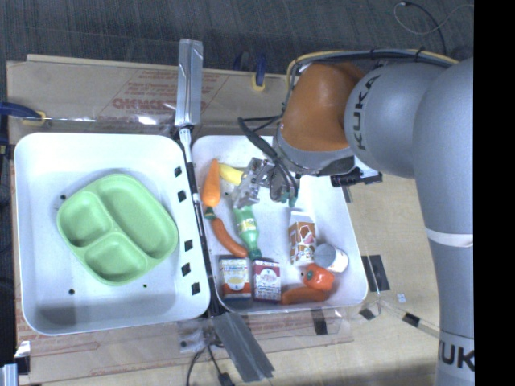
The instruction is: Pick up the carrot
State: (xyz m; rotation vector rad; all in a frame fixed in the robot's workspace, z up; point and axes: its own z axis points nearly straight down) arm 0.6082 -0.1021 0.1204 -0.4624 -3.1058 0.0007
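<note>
carrot (211, 185) at right bin's (351, 240) left wall (upright-ish) | jaws (265, 179) low over bin's upper middle, beside green bottle (246, 228) | jaw state: cannot tell

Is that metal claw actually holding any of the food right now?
Nothing shows between its fingers. The gripper hovers in the right bin, above the green bottle; the carrot lies beside it.

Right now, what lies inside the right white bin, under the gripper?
Under the gripper, the right bin holds a green bottle, a yellow item and a carrot. Whatever is directly beneath the wrist is covered.
</note>
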